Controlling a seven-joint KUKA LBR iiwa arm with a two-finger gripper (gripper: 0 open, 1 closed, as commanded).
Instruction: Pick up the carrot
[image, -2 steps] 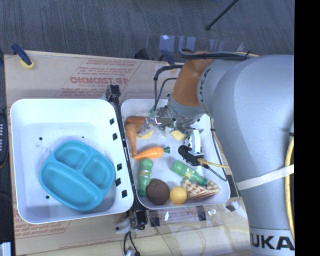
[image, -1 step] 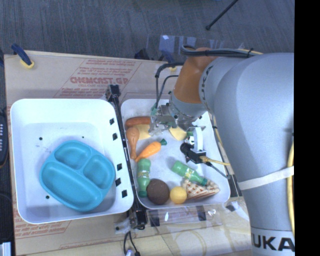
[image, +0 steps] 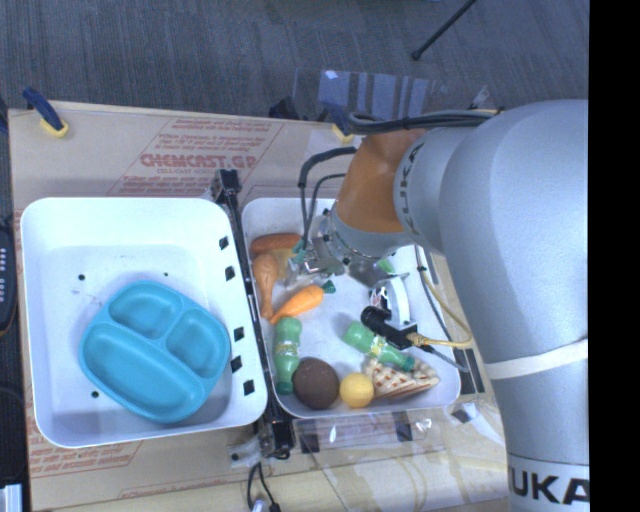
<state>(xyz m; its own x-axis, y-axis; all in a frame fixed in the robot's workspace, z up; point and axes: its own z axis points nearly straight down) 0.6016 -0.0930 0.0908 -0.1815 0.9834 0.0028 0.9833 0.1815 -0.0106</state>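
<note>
Two shallow white bins sit side by side; I see the small orange carrot (image: 300, 301) lying in the right white bin (image: 447, 352), near its left wall, just above a green plastic bottle (image: 287, 353). My grey two-finger gripper (image: 318, 262) hovers right over the carrot's upper end. I cannot tell how its fingers stand. A blue divided tray (image: 153, 348) rests in the left white bin (image: 60, 232).

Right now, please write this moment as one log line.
task: pick up carrot | gripper: over carrot, right bin | grasp: cannot tell | left bin: blue tray
</note>
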